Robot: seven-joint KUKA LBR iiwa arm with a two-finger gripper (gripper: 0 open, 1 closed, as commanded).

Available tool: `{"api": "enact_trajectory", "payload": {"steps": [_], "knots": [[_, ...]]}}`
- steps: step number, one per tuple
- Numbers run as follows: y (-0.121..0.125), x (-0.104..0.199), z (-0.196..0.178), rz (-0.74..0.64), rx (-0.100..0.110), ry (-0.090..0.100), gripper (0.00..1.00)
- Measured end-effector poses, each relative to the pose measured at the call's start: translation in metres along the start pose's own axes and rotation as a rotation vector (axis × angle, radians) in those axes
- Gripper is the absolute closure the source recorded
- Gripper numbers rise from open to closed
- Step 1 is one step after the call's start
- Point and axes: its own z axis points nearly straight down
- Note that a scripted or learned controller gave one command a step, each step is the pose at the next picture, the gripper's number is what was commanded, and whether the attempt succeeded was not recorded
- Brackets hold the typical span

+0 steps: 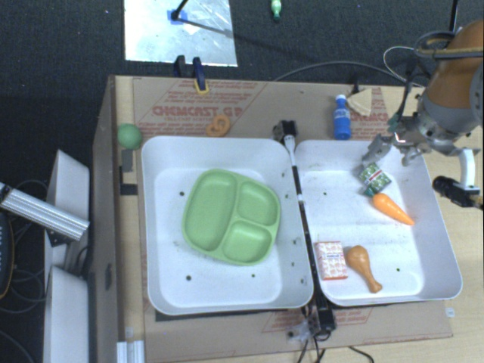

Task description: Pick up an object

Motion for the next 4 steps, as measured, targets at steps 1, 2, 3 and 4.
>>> {"api": "enact_trajectory", "payload": {"steps": [1,2,3,4], "knots": [[0.026,-0.038,0.103,0.0,0.005,0.004,0.0],[0.029,-0.039,0.089,-0.004,-0.004,-0.002,1.0],[0.02,0.015,0.004,-0.003,-0.005,0.0,1.0],[0.028,0.075,-0.043,-0.003,-0.003,0.001,1.0]]}}
